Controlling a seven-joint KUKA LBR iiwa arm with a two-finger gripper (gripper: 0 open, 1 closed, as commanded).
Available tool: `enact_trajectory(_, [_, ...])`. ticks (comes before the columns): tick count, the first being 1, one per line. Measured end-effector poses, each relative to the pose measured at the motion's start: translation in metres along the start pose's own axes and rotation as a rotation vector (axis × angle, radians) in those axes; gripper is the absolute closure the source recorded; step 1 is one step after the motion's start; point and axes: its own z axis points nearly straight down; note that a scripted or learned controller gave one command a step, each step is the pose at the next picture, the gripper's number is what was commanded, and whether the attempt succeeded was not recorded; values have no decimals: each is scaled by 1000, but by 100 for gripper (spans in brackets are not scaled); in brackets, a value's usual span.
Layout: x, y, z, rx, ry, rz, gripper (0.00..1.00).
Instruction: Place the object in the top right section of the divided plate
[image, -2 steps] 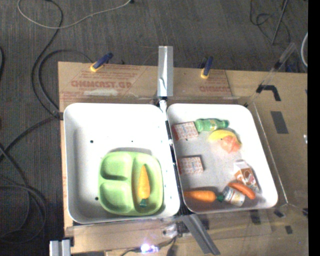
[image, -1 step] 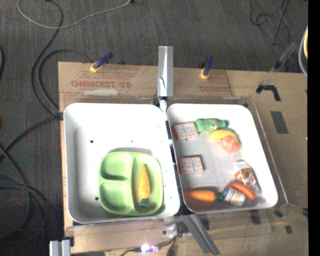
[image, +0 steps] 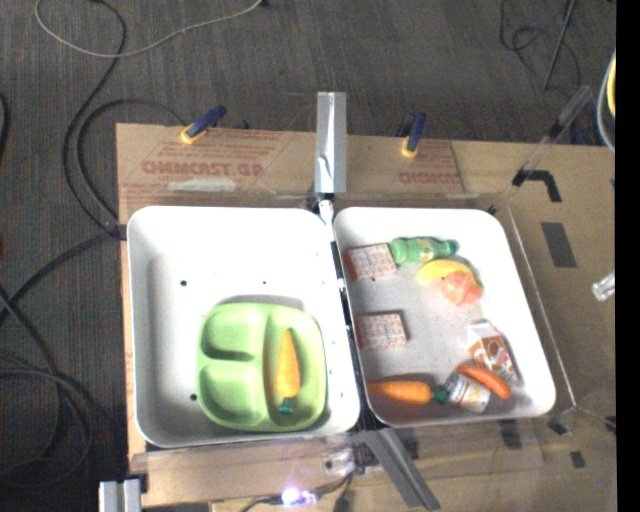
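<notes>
From the fixed camera above, the tabletop (image: 140, 160) carries two shallow white bins side by side. The left bin (image: 160, 250) holds a green divided plate (image: 262, 375) low in its middle. A yellow corn cob (image: 287, 365) with a green stalk end lies lengthwise in the plate's long right-hand compartment, its upper end reaching toward the plate's top right; the two compartments on the plate's left have nothing in them.

The right bin (image: 500, 240) holds the other things. Two small pink-and-white cartons lie near its left wall, one (image: 370, 262) near the top and one (image: 382, 329) lower. A green bottle (image: 424, 248) lies along the top, with a yellow and pink fruit piece (image: 452, 280) just below it. An orange carrot (image: 402, 391) lies along the bottom edge, beside a small can (image: 467, 392), a red chilli (image: 487, 380) and a packet (image: 493, 354), which are bunched together in the bottom right corner.

Two clamps, one blue and yellow (image: 202, 123), grip the far edge of the board.
</notes>
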Motion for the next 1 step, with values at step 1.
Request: enact_trajectory(1, [0, -1, -8, 2, -4, 3, 100])
